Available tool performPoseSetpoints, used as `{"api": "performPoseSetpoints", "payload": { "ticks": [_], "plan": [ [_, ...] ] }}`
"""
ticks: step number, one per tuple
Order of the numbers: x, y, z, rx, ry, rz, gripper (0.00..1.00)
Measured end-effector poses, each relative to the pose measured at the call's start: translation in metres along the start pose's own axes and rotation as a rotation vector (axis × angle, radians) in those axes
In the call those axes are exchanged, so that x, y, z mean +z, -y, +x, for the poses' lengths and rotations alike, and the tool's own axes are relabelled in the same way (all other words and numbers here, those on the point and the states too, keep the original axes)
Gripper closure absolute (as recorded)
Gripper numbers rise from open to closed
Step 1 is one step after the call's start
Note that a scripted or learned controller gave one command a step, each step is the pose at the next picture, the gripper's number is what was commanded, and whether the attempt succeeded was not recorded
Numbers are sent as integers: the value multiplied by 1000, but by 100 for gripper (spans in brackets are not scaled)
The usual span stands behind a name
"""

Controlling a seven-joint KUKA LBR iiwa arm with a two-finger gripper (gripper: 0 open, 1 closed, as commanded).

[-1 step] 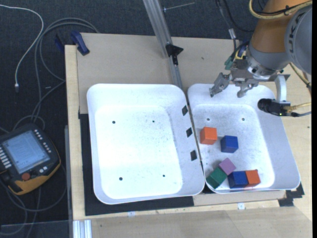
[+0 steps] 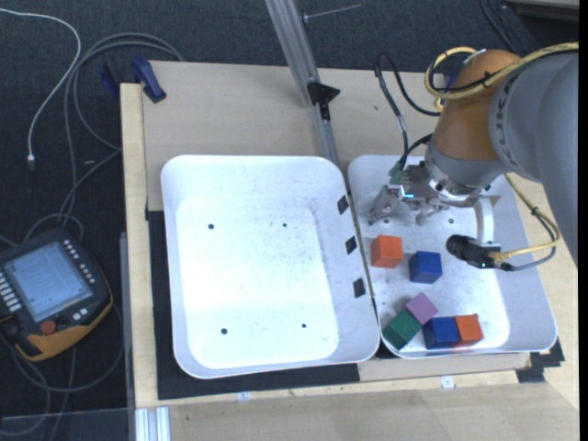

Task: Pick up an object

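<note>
Camera view looks down at a slant on two white bins, with the arm (image 2: 496, 108) coming in from the right over the right bin (image 2: 524, 324). The gripper (image 2: 411, 208) hangs above the far end of that bin, its metal fingers (image 2: 381, 209) pointing toward the bin's left wall. How far they are spread cannot be made out from this angle, and nothing can be seen between them.

Six blocks lie in the right bin, all nearer the camera than the gripper. An orange block (image 2: 387, 251) sits just below the gripper, closest to it, apart from the fingers. A blue block (image 2: 425, 266) lies just right of the orange one, a little farther from the gripper. Well beyond those, by the bin's near rim, four more cluster together: a green block (image 2: 401, 329) on the left, a purple block (image 2: 421, 308) touching it on the gripper's side, a second blue block (image 2: 442, 332), and a second orange block (image 2: 469, 329) on the right end.

Left of the gripper, across the bins' meeting walls, is the left bin (image 2: 184, 191). A black cable end (image 2: 469, 249) hangs right of the gripper, beside the first blue block.
</note>
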State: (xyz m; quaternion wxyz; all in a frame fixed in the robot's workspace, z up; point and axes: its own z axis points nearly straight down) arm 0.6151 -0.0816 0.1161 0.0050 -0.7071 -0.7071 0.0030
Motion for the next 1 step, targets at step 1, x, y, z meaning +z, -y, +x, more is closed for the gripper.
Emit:
{"api": "performPoseSetpoints", "payload": {
  "ticks": [1],
  "plan": [
    [19,79,-5,3,0,-2,0]
  ]
}}
